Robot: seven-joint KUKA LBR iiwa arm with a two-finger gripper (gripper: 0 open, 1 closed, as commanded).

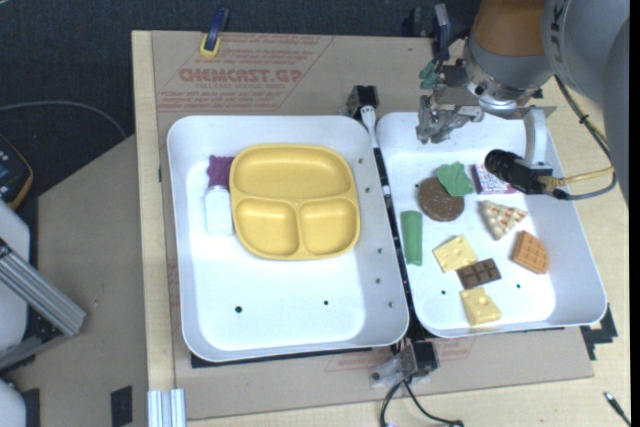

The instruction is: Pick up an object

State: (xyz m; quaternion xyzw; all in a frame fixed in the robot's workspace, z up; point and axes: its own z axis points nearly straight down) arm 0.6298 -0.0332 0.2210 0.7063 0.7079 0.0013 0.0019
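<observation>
Worktop: brown board, bare strip along the far edge, dark floor beyond it.

Arm: comes in from the right, high over the far right corner of the right bin.

Left bin: the near half of its floor is open. Right bin: touches the left bin along the shared rim. There is open floor at the far left corner and along the near right edge.

Yellow divided plate: in the left bin, towards the far side, close to the shared rim. Purple piece and white piece: wedged between the plate and the bin's left wall.

Gripper: hangs over the far left corner of the right bin, clear of the pieces. Cannot tell whether the jaws are spread or pressed together; nothing seen between them.

All pickable pieces lie in the right bin:
- Brown round cookie: nearest the gripper, mid-bin, with a green chunk touching its far edge.
- Green strip: lies along the left wall, just beside the shared rim.
- Waffle square: right side, with room around it.
- Pale wedge: between the cookie and the waffle.
- Yellow block, brown bar and second yellow block: a close run towards the near rim.
- Purple-and-white wrapper: just right of the green chunk, partly hidden.
</observation>
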